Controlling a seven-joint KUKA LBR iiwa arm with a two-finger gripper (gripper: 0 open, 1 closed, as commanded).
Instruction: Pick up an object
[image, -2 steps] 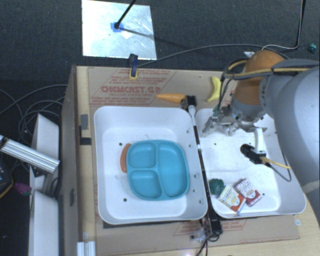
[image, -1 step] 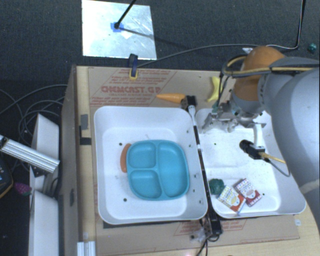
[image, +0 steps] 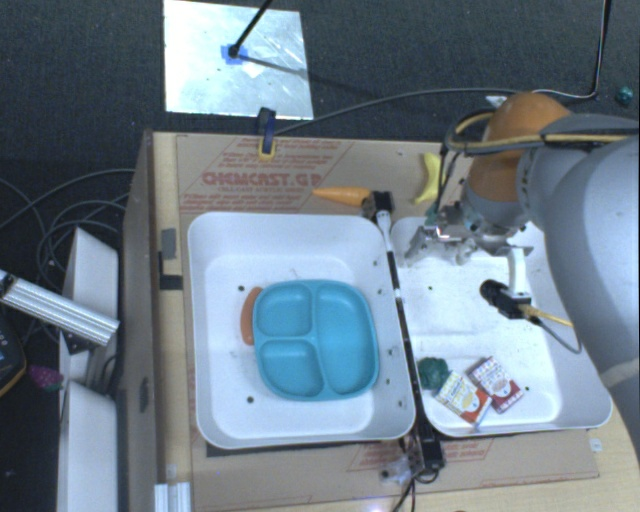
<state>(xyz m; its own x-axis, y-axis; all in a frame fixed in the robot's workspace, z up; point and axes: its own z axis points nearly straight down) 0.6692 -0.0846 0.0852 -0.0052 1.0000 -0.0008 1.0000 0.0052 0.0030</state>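
Near edge of right bin (image: 570, 405) holds two small snack packets (image: 478, 388) side by side, a dark green lump (image: 433, 372) just left of them; left bin (image: 215, 300) holds a blue divided plate (image: 315, 337) with an orange sausage-like piece (image: 247, 314) touching its left rim. Farther back the end effector (image: 455, 240) hangs over the right bin's far left part, can't tell how far open, nothing seen in it; beyond the bins a carrot (image: 340, 196) and banana (image: 431, 178) lie on the table (image: 250, 165)

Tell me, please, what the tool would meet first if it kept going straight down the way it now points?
Probably the bare white floor at the far end of the right bin. The tool hangs there, and nothing lies under it, though depth is hard to judge.
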